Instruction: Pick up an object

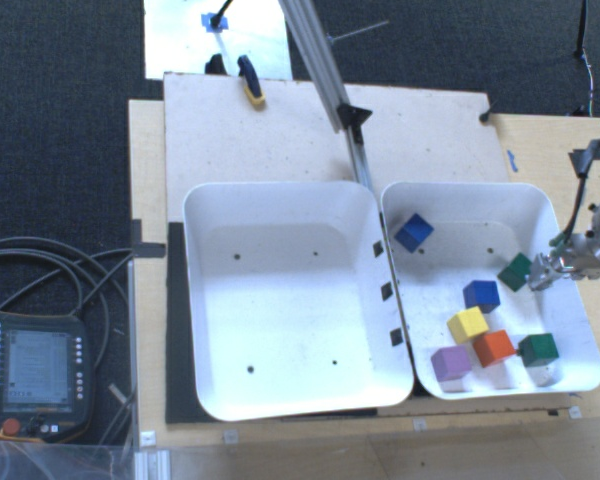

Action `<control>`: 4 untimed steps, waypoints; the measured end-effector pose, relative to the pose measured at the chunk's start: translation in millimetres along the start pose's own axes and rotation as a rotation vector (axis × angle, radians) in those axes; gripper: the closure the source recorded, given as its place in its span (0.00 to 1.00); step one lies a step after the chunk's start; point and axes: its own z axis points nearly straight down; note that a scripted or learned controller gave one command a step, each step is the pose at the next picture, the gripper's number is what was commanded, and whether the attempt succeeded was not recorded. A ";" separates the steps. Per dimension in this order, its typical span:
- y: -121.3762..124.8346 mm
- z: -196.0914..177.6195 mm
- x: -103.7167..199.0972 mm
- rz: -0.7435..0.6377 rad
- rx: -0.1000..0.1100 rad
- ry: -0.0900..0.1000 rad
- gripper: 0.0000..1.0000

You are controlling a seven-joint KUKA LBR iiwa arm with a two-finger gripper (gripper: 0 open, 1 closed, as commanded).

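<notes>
Arm reaches in low over the right bin (570, 368) rim, jaws (538, 273) beside green cube (515, 270); grip state unclear.

the gripper (546, 271) sits at the right bin's (450, 200) far right rim, just beside a dark green cube (515, 270).

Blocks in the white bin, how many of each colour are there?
Blue blocks: 2
Green blocks: 2
Yellow block: 1
Orange block: 1
Purple block: 1
Total: 7, all in the right bin.
</notes>
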 end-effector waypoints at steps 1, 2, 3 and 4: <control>2.3 -53.7 -0.8 0.000 0.000 0.000 1.00; 18.8 -62.2 49.0 -0.004 0.004 0.002 1.00; 43.5 -50.8 97.3 -0.005 0.004 0.004 1.00; 72.6 -58.7 140.2 -0.005 0.003 0.004 1.00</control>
